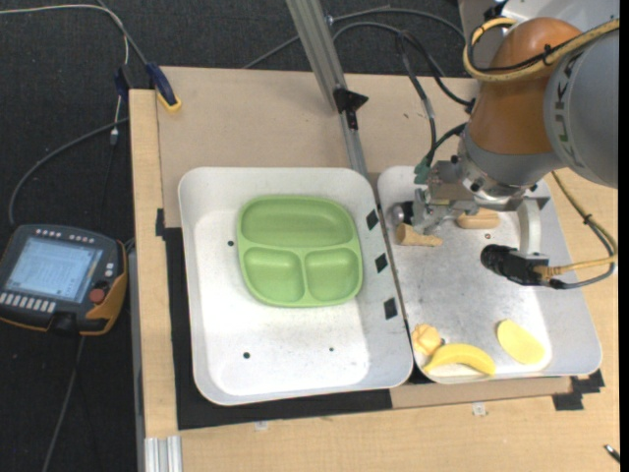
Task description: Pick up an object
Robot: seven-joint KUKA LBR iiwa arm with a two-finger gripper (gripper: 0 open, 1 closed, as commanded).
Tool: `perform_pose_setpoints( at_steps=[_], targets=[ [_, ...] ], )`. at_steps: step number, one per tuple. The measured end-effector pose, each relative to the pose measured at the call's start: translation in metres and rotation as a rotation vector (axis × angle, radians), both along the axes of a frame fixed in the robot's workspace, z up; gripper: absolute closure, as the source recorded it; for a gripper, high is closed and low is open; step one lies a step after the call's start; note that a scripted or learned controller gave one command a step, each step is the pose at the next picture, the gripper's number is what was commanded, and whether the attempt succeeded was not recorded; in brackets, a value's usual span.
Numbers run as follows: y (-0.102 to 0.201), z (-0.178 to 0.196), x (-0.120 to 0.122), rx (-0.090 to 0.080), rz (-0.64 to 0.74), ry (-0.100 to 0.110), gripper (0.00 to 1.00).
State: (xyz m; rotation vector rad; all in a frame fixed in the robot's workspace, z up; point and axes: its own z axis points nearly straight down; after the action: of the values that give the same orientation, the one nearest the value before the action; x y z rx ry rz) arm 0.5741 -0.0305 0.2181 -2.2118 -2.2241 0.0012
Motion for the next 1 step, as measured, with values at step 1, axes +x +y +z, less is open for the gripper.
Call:
perform_pose_setpoints(
  at_steps=[1],
  targets=[
    [0.0437,0.0039,-0.0199,0.0,0.0,-0.001,1.0]
  ],
)
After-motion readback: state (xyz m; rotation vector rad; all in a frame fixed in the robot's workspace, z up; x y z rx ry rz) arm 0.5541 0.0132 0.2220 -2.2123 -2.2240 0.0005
